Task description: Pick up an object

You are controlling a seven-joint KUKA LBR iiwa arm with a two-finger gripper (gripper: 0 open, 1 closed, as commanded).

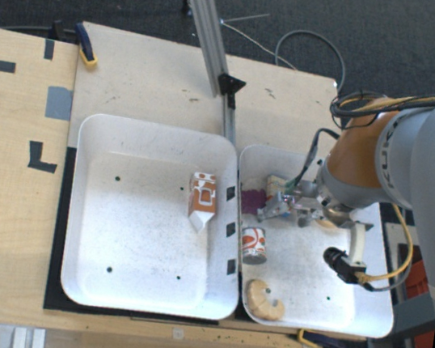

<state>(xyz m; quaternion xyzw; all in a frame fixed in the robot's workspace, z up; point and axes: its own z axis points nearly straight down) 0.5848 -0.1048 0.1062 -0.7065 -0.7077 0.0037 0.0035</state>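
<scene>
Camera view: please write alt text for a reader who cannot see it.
A grey and orange arm reaches from the right into the right bin, its gripper low beside a purple object, with a red can and a bagel nearer the camera. The left bin holds an orange and white carton.

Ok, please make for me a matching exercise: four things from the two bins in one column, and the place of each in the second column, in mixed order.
Things:
1. carton
2. can
3. bread piece
4. purple thing

Places:
A. near front rim of the right bin
B. left bin, right side
C. right bin, just left of the gripper
D. right bin, by the dividing wall, midway

Pairs: 1-B, 2-D, 3-A, 4-C
</scene>
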